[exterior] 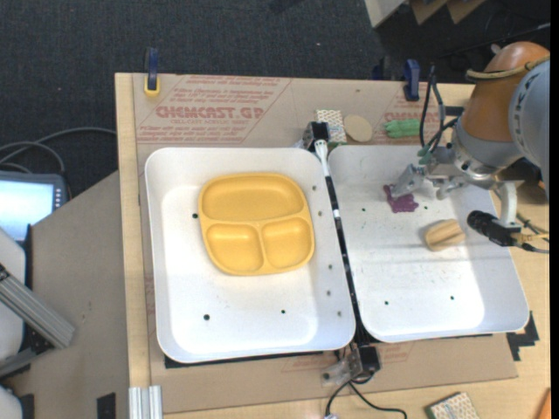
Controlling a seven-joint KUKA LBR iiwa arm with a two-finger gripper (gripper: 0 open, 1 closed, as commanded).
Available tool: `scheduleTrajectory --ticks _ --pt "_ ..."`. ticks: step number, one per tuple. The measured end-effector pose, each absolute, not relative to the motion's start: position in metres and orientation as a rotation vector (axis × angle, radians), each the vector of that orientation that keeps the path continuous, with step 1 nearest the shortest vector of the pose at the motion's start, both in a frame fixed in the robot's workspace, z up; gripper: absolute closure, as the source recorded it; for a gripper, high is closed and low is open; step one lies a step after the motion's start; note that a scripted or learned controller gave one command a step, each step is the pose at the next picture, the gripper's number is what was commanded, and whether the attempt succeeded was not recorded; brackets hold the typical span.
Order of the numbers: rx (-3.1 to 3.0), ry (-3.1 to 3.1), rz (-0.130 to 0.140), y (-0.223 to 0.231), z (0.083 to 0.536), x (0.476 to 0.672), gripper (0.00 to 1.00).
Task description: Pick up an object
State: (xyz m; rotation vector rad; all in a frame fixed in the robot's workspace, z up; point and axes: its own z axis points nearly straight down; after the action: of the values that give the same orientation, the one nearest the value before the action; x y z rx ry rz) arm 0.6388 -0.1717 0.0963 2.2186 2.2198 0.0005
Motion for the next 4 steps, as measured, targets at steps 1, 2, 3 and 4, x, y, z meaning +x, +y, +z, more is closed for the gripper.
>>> scheduleTrajectory --ticks 1,2,3,4 --pt "2.216 2.225 -0.001 -0.092 0.086 0.619 0.00" --pt "2.217 2.212 0.005 -0.181 0.086 0.669 0.00" --pt "2.223 2.226 -0.003 -0.130 0.085 0.630 0.00" --pt "2.215 2.219 0.004 -0.150 0.085 0.668 0.00"
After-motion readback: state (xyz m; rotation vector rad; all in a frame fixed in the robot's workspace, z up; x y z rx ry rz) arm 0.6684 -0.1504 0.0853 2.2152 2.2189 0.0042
